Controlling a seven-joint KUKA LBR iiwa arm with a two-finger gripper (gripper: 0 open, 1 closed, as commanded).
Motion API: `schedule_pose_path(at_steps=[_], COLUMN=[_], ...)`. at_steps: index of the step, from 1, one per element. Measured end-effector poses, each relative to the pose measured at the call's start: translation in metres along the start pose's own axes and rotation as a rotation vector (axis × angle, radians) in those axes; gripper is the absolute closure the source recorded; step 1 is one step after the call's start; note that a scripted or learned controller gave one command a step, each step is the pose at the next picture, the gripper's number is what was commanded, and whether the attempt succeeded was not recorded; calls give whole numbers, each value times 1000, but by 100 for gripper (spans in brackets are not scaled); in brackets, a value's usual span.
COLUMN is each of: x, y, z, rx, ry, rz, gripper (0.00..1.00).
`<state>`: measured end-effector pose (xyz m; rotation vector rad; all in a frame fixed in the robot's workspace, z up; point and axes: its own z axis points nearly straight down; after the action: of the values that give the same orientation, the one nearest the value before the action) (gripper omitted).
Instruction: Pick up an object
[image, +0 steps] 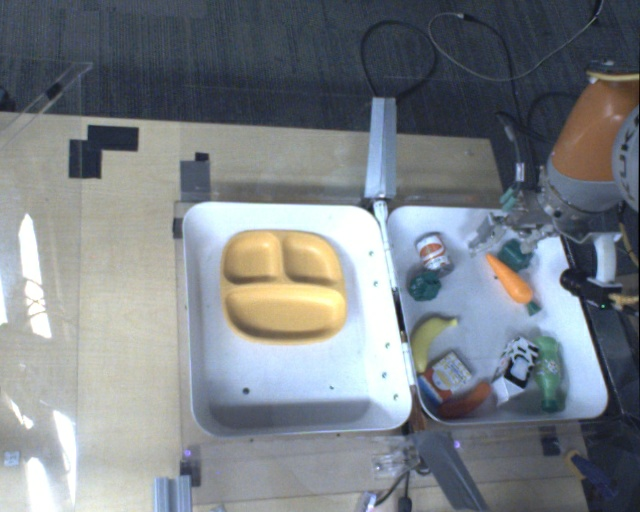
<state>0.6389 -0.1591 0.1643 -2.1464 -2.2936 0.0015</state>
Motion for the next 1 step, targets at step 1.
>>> schedule_pose_path(at_steps=[1], x=[-25], y=[-31], z=[78], rx=[-9], ry=[-1], rz=[18], gripper=[0])
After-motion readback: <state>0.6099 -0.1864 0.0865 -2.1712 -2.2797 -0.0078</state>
